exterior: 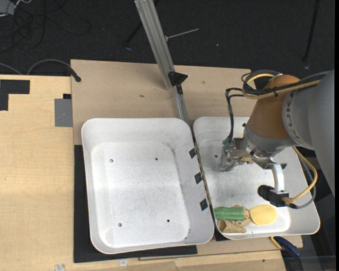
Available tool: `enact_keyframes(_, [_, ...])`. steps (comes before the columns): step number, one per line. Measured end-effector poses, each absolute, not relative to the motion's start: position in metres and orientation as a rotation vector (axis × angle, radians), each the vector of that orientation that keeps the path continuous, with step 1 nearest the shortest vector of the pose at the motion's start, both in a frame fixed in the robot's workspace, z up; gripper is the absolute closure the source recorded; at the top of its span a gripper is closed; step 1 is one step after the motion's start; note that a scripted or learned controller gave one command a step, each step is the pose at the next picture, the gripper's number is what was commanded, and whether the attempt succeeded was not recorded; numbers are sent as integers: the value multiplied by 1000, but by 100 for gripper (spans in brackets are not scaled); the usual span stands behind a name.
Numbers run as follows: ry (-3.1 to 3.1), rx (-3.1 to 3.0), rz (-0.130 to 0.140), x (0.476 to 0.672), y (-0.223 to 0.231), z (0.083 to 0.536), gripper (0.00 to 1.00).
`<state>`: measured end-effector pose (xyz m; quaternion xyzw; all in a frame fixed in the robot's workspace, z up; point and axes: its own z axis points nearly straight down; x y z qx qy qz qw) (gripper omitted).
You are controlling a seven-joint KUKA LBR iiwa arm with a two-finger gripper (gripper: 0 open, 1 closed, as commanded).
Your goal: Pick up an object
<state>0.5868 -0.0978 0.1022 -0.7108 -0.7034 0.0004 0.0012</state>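
Note:
My gripper [228, 158] reaches down into the right bin [212, 130], near its middle, under the grey arm with the orange band. Its tips stand close to the bin floor, and I see no object between them. At the bin's front edge lie a green object [229, 212], a tan object [235, 226] just below it, and a yellow rounded object [263, 214] to their right. These three sit well in front of the gripper, apart from it.
The left bin [101, 134] lies beside the right one, with black clips along the shared rim. A slanted metal rail [158, 44] rises behind the bins. Cables loop around the arm's wrist at the right.

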Motion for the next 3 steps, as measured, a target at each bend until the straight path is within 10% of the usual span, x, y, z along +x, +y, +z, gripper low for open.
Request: enact_keyframes(3, [-2224, -2223, -3, 577, -96, 271, 100])
